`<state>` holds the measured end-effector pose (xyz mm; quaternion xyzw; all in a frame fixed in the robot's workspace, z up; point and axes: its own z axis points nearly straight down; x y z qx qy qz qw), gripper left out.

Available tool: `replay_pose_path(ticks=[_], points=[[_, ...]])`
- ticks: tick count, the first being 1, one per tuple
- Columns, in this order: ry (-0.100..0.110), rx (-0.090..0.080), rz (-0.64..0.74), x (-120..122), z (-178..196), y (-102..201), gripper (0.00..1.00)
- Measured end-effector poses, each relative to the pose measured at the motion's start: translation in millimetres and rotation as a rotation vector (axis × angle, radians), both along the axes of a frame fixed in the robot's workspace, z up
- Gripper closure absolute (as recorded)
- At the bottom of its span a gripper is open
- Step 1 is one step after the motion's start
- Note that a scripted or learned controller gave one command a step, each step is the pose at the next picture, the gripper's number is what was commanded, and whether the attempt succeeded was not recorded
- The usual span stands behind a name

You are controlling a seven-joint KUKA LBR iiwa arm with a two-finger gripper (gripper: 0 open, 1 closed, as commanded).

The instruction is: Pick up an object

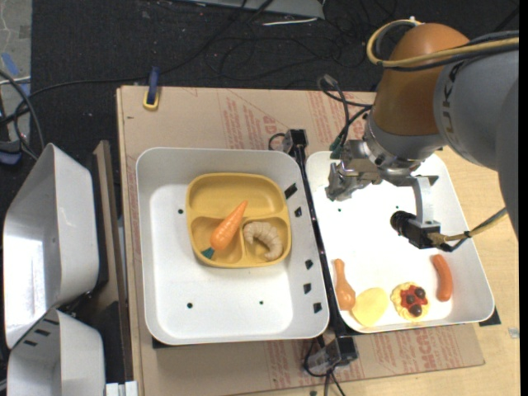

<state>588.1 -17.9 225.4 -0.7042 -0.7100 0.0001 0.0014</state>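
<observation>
Jaws (pixel 345 181) hang over the right bin's (pixel 469 246) upper-left corner; cannot tell their state. Sausage (pixel 444 277) lies near that bin's right wall, apart from the other toy food. Judged light, stiff, smooth and rounded: grip across its middle.

Bright, even overhead light; sharp focus, soft shadows, slight glare.
</observation>
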Motion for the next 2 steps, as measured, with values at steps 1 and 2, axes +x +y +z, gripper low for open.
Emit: replay_pose_path(ticks=[1, 2], points=[[0.000, 0.000, 0.000, -9, -3, 44, 1.00], [-0.002, 0.000, 0.001, -18, 9, 97, 1.00]])
